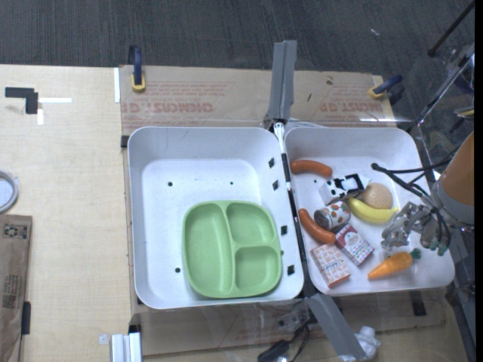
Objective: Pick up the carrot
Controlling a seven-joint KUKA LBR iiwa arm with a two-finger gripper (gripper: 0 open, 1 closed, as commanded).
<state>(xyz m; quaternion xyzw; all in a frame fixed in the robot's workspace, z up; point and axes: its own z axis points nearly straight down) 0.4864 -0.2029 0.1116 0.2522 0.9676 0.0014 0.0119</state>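
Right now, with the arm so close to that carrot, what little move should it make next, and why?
Probably a short drop toward the near wall of the right bin. The gripper sits just above the carrot in this view, and the carrot lies loose on the bin floor beside the small carton, not yet grasped.

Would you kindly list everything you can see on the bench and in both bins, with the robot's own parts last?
left bin: 1, white, left of the divider
divided plate: 1, green, in the left bin
right bin: 1, white, right of the divider
carrot: 1, orange, right bin's near right corner
banana: 1, yellow, right bin's middle
sausages: 2, orange-red, right bin's left side
small cartons: 2, red and white, right bin's near edge
clamps: 2, yellow, far edge
gripper: 1, grey, just above the carrot
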